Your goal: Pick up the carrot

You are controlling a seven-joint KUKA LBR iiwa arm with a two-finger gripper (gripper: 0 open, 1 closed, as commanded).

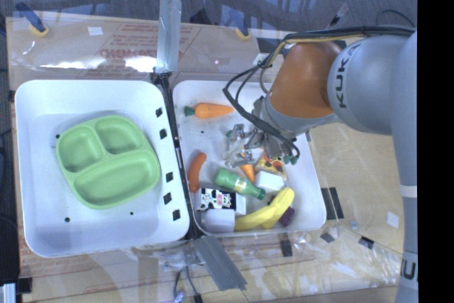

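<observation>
Carrot [211, 111] lies on the floor of the right bin [305, 213], near its far wall, green stub pointing toward the divider between the two bins — it sits up and to the left of the tool [250, 145], apart from it, with bare white floor between them. The tool hangs low over the middle of that bin, its metal parts tangled in view with cables and the clutter beneath, so I cannot tell how wide it stands or whether anything is caught in it; the carrot at least is not. Just below the tool is a small orange wedge [247, 171] and a green bottle [237, 183] lying on its side. Further below, at the near wall, a banana [268, 212] curves along the corner, with a black-and-white patterned box [216, 199] to its left. An orange sausage-shaped piece [196, 172] lies down and left of the tool, close to the divider. Well off to the tool's left, in the other bin [35, 223], rests a green divided plate [108, 160]. The grey arm [369, 85] with its orange band comes in from the right, above the counter [340, 160]
</observation>
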